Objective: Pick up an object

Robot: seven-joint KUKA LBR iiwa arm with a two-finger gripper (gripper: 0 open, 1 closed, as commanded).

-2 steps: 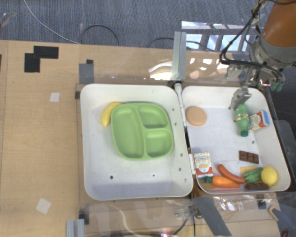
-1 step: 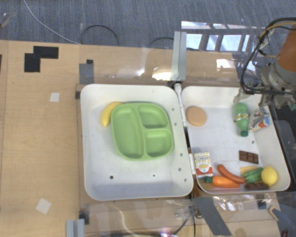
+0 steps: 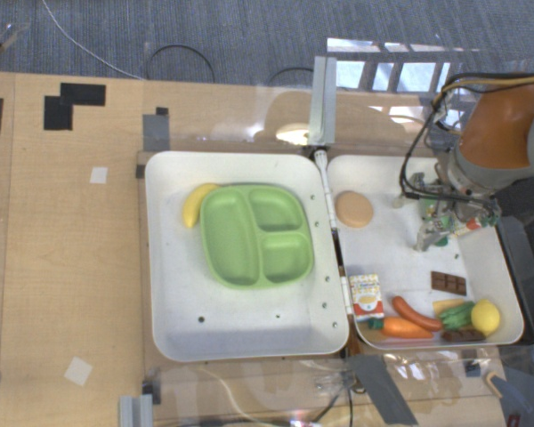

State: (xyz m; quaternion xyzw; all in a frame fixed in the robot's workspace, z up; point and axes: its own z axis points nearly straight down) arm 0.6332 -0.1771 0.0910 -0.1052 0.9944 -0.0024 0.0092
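Toy food pieces, the objects on offer for picking, lie in the shallow white bin (image 3: 393, 254) on the view's right. A round tan bun (image 3: 354, 209) sits near that bin's far left corner, close to the wall shared with the other bin. Along the near edge, a small white carton with a red and yellow label (image 3: 365, 294) stands at the left. Just to its right are a red-orange sausage (image 3: 416, 313) and an orange carrot (image 3: 406, 329), touching each other. A dark brown chocolate bar (image 3: 448, 283) lies flat farther right. Below it a green leafy vegetable (image 3: 458, 314), a yellow lemon (image 3: 485, 317) and a dark brown piece (image 3: 463, 334) crowd the near right corner.

The gripper (image 3: 438, 228) hangs over the far right part of this bin, above bare floor, well apart from the bun and the chocolate bar. Whether it is spread or pressed together cannot be told from this slant.

The left white bin (image 3: 165, 283) holds a green divided plastic plate (image 3: 255, 235), with a yellow banana (image 3: 196, 205) touching its far left edge.
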